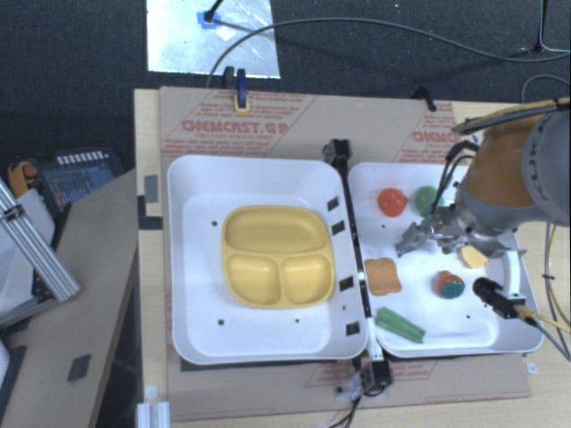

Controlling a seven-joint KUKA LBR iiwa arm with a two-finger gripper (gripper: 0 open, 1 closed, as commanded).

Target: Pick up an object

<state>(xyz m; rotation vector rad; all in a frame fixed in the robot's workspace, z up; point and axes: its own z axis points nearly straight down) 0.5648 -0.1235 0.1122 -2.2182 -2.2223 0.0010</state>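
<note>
Toast-shaped toy [383, 276], tan and flat, is lying in the lower left part of the right bin [446, 333], just below and left of the gripper [416, 236], and it looks like the nearest candidate for picking. Nothing is sitting between the fingers, and I cannot tell how far apart they are. The arm [504, 172] is reaching in from the right of the frame and hovering low over the middle of that bin, so by my reading the approach step is in hand, with no grasp made. A next move would call for settling over 1 object and descending squarely onto it. Around the gripper are lying a red ball [391, 201], a green ball [425, 198] partly hidden by the arm, a yellow wedge [472, 257], a red-and-teal piece [450, 284] and a green bar [400, 325]. In the left bin [192, 239] a yellow 3-compartment tray [277, 255] is resting. Both bins are sitting on a cardboard sheet [294, 119] atop the bench, with dark carpet [71, 52] beyond.
</note>
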